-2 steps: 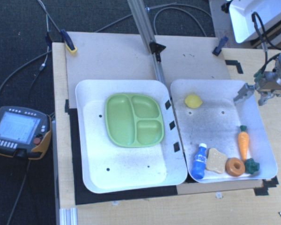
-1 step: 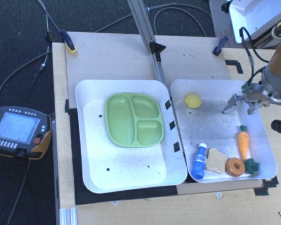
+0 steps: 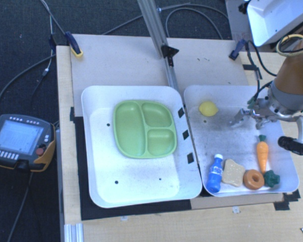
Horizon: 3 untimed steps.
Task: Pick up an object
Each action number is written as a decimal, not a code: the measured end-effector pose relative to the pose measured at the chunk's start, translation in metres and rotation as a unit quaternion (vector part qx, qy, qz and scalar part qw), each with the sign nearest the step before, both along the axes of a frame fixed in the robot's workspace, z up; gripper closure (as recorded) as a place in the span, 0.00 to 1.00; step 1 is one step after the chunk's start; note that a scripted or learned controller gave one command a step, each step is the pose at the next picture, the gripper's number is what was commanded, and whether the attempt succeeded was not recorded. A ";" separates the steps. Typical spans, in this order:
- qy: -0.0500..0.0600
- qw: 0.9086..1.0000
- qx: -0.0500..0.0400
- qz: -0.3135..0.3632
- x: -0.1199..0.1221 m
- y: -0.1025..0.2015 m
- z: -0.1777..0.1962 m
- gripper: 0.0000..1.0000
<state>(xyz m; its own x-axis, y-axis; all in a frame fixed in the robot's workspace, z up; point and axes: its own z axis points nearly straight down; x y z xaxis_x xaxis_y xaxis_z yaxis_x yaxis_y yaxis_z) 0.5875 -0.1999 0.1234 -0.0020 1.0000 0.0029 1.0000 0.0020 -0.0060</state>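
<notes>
We log the claw [image 3: 247,116] over the far part of the right bin [image 3: 293,183], its two prongs spread apart with nothing between them.

Nearest candidate: the yellow ball [image 3: 208,108], probably a toy lemon, lying alone on the bin floor just left of the claw. We judge it light and smooth, likely hard plastic; being round, it may roll or squirt out under an off-centre pinch. Best hold: straight across its widest middle, prongs descending on either side.

Other candidates sit along the near edge of the same bin:
- toy carrot [image 3: 262,156], long and stiff; grip across the orange body, not the tip.
- blue bottle [image 3: 215,173], lying down, likely slippery.
- bread slice [image 3: 233,173], flat, touching the bottle; hard to get under.
- doughnut [image 3: 253,179], beside a small green piece [image 3: 271,178].

These are crowded, so neighbours may shift.

The left bin [image 3: 98,185] holds a green divided plate [image 3: 144,129]; we judge it too wide and flat for this claw.
</notes>
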 end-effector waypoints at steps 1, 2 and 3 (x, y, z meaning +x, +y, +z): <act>-0.002 1.000 -0.001 -0.001 0.000 0.001 -0.040 0.00; -0.005 1.000 -0.002 0.000 0.002 0.000 -0.025 1.00; -0.007 1.000 -0.003 0.000 0.012 0.000 0.037 1.00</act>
<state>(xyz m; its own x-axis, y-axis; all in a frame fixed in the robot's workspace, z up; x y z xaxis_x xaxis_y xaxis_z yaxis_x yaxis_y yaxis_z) 0.5991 -0.1994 0.1606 -0.0019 1.0000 -0.0025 1.0000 0.0019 0.0082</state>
